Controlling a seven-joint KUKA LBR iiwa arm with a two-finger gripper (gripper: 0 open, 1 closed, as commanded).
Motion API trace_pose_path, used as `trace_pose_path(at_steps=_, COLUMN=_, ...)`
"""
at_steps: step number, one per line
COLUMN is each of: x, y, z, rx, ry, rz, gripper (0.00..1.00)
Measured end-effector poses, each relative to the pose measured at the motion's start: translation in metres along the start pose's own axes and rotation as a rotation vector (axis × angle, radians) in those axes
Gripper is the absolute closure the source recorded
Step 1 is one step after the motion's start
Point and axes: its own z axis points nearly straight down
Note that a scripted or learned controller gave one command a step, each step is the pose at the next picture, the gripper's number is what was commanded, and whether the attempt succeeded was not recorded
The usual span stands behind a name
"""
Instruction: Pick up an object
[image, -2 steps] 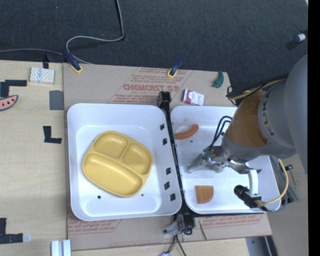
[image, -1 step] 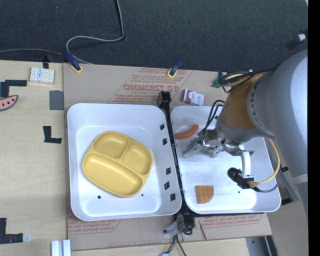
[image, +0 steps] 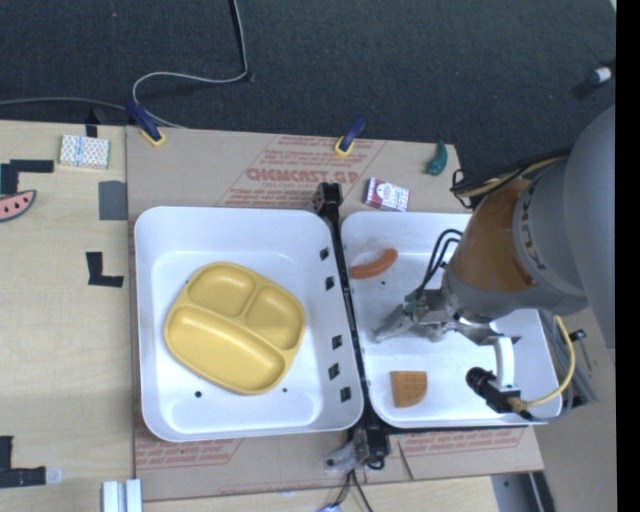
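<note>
In the right bin (image: 445, 412) lie an orange sausage (image: 373, 264) near the back left and a tan waffle square (image: 408, 388) near the front. My gripper (image: 392, 327) hangs low over the bin floor between them, its fingers pointing left, closer to the bin's left wall. Nothing shows between the fingers. The grey arm with its orange band (image: 490, 250) covers the right half of this bin.
The left bin (image: 160, 300) holds a yellow divided plate (image: 236, 326). A black divider with clips (image: 340, 300) runs between the bins. A small red-and-white packet (image: 385, 194) lies on the cardboard behind the right bin. Cables hang off the wrist near the front right.
</note>
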Motion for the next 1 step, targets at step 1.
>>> trace_pose_path(at_steps=1, x=-0.007, y=0.0671, z=0.0004, rx=-0.001, ry=0.0, rz=-0.001, gripper=0.0)
